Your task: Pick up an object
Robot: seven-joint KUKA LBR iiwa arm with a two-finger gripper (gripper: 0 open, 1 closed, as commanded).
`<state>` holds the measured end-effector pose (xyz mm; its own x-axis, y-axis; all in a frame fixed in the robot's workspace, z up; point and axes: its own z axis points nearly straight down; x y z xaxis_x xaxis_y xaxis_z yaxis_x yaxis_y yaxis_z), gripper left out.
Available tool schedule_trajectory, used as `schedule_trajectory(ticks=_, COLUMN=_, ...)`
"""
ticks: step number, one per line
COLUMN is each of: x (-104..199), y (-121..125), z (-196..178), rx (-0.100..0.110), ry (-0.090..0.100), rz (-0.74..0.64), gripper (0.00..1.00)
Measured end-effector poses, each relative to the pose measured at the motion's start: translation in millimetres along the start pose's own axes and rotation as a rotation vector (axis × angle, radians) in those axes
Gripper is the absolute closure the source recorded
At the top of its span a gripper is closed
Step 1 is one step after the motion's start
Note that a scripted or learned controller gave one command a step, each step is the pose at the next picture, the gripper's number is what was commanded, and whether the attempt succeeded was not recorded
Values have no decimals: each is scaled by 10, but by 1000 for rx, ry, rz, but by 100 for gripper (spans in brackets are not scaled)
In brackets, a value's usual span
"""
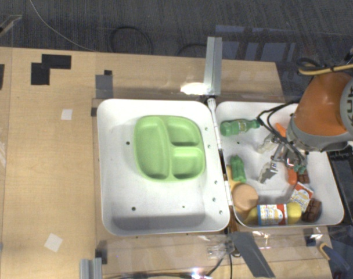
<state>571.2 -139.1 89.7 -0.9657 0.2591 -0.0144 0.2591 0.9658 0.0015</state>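
Looking down at a slant on a wooden counter, two shallow white bins sit side by side. Filling much of the left bin is a green divided tray with three compartments, lying flat near the bin's middle. From the right, a grey arm with an orange band reaches over the right bin, and its claw hangs low above the bin's bare middle. Whether the claw is open or closed cannot be made out, and nothing can be seen held in it. Around it lie the objects to pick from: a green bottle on its side near the far wall, a small green block just left of the claw, a tan round piece below that, a yellow labelled bottle lying along the near wall, a dark brown item at its right end, and an orange piece just right of the claw.
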Motion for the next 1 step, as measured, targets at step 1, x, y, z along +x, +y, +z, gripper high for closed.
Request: schedule_trajectory(ticks=1, x=225, y=-675, z=-632, rx=3, ry=1, rz=-97, gripper=0)
